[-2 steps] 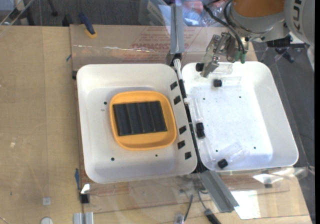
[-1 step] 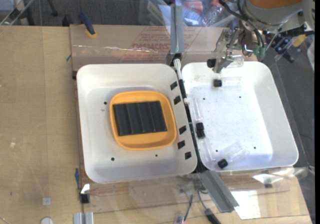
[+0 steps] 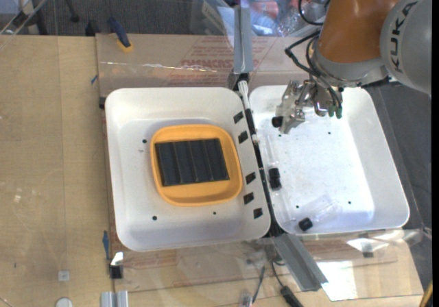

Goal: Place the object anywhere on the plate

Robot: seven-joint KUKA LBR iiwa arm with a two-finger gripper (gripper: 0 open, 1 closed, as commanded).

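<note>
Closest to the camera, a clear object (image 3: 321, 208) with a black cap lies near the front rim of the right bin (image 3: 384, 162), well below the gripper (image 3: 287, 117) and apart from it. Bare white floor lies between them. Whether the gripper is open or closed cannot be told. Left of the gripper, past the divider rail (image 3: 248, 136) with its black clips, the orange plate (image 3: 197, 194) sits mid-floor in the left bin (image 3: 125, 162). The arm (image 3: 357, 18) reads "KUKA". Red print on the cardboard (image 3: 171, 59) behind is illegible.
</note>
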